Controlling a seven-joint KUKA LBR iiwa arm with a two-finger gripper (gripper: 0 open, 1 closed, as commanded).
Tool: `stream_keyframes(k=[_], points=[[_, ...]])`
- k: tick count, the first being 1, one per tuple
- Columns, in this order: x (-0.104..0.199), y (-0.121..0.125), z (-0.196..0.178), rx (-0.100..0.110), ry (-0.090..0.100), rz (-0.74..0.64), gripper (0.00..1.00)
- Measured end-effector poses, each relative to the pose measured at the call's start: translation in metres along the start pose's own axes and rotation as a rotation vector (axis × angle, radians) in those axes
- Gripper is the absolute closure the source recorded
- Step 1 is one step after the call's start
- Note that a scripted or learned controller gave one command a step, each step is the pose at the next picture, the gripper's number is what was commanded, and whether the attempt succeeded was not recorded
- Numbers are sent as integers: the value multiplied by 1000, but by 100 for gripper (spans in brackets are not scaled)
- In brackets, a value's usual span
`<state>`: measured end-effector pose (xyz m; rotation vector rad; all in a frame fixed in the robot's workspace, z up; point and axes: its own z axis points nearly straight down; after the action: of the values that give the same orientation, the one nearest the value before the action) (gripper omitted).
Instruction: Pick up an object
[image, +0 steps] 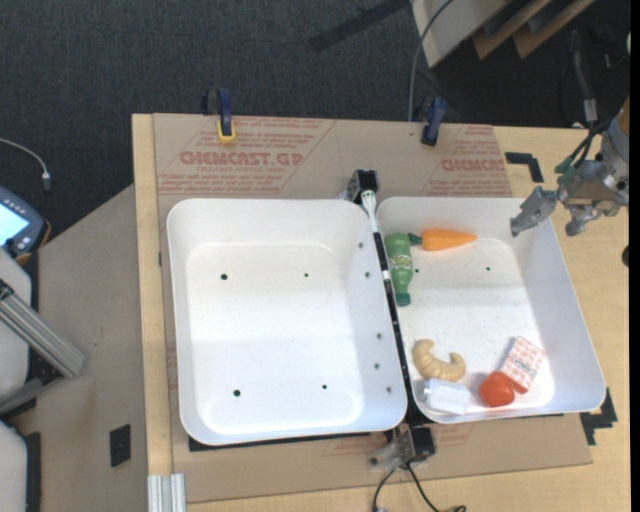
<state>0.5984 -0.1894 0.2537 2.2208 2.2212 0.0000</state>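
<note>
Tool (553, 212) hung open with nothing in it over the right bin's (570, 300) far corner, carrot (447, 239) and green bottle (401, 265) lay at its far left, croissant (440, 361), tomato (497, 390) and small carton (524, 362) at its near end.

Right bin (560, 300) holding all objects.

Orange carrot (447, 239) lying flat near bin's far edge, pointed end aiming right.

Green bottle (401, 266) lying lengthwise along left wall, just left of carrot, cap end pointing toward near side.

Tan croissant-like piece (439, 361) curling in near-left area.

White block (447, 397) sitting at near-left corner, just below croissant.

Red tomato-like ball (497, 390) resting near front edge, touching red-and-white carton (524, 363) lying tilted just beside it on right.
</note>
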Motion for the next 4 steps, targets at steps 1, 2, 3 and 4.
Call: stream_keyframes(k=[1,2,3,4], points=[[0,1,-11,-4,-1,-1,100],[98,9,-83,-8,0,-8,100],[152,29,-236,-22,-1,-8,100],[210,-26,-257,-2,3,-7,100]])
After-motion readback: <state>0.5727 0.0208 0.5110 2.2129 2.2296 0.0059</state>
